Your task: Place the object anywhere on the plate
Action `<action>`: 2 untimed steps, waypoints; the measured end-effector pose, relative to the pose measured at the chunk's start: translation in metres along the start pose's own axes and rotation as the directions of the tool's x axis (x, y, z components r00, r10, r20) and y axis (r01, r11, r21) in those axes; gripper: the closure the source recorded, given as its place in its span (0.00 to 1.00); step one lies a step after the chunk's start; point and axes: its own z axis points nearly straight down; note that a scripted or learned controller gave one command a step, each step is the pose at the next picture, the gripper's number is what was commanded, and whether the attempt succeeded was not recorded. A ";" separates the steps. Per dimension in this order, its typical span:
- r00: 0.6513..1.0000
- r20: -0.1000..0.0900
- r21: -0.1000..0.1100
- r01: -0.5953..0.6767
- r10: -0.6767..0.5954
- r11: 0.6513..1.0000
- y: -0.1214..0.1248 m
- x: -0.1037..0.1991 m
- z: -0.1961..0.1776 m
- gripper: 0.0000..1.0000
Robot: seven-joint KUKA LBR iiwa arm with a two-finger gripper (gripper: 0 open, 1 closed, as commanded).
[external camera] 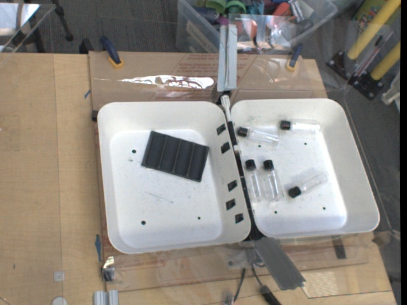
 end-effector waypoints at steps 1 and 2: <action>1.000 0.005 -0.005 0.000 0.000 1.000 0.001 -0.001 -0.011 1.00; 1.000 0.005 -0.005 0.000 0.000 1.000 0.001 -0.001 -0.011 0.00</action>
